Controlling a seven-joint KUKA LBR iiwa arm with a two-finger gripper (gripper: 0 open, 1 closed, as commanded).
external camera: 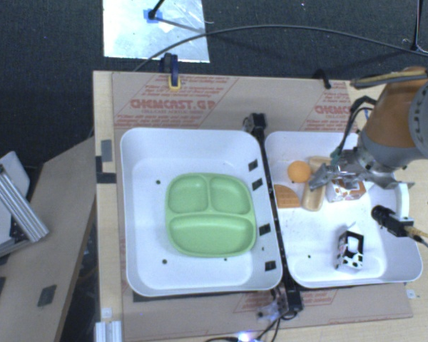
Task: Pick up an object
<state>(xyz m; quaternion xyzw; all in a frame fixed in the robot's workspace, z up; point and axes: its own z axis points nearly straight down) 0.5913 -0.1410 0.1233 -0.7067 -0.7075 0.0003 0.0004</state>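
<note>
Clearly the pickable things all sat in the right bin (392,266), and I counted roughly five. A small round orange ball (298,172) lay near the bin's upper left, with a flat tan wedge (287,196) like a slice of bread just below it and a pale tan cylinder (314,197) beside that. A white packet with red-brown print (349,189) rested right under the gripper (331,174), partly covered by it, so I could not read its shape fully. Well apart, toward the near edge, a small black-and-white patterned block (350,251) stood alone.

I saw the gripper low over the cluster, its grey metal parts crowding the cylinder and the packet; whether it was apart or closed I could not tell from that slant, and nothing showed plainly between its parts. The arm (403,123), grey with an orange band, ran off the right edge.

The left bin (139,191) held one smooth green plastic plate (211,214) with three compartments. Both bins were shallow, white, with rounded corners, resting on a brown printed cardboard sheet (200,98). One crinkled foil square (155,20) lay on the dark carpet beyond.
</note>
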